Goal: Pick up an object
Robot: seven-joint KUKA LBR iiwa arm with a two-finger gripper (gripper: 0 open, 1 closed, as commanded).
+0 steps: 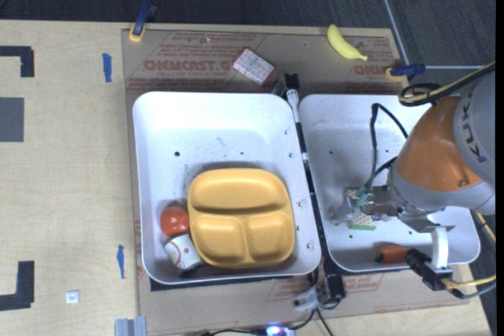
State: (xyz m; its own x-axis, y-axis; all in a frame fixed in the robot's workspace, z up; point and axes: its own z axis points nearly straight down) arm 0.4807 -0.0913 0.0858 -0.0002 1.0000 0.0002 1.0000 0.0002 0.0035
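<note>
camera view looks down on the right bin point(331, 122), where a small pale and green object point(362, 223) lies on the white floor, near the middle and toward the front. it is too small to name. the gripper point(356, 204) is low over it, just above or touching, but whether it is released or clenched cannot be told, since the wrist and its cables hide the tips. nothing can be seen lifted, so no grasp is claimed. an orange object point(391, 254) lies near the bin's front wall, a little apart from the pale one. the arm point(441, 153) reaches in from the right, its orange band bulking over the bin's right half.

in the left bin point(150, 122) a yellow divided tray point(240, 216) sits toward the front, with a red ball point(174, 220) and a white and orange object point(183, 250) tucked against its left side. behind the bins, on the cardboard, lie a banana point(345, 42) and a small patterned block point(252, 65).

the likely step is closing on the pale object. the risk, as a guess: it looks flat and slight, so the tips may slide over it, pin it to the floor, or nudge it sideways, and the lift would come up bare. the loose cable near the wrist might also snag
</note>
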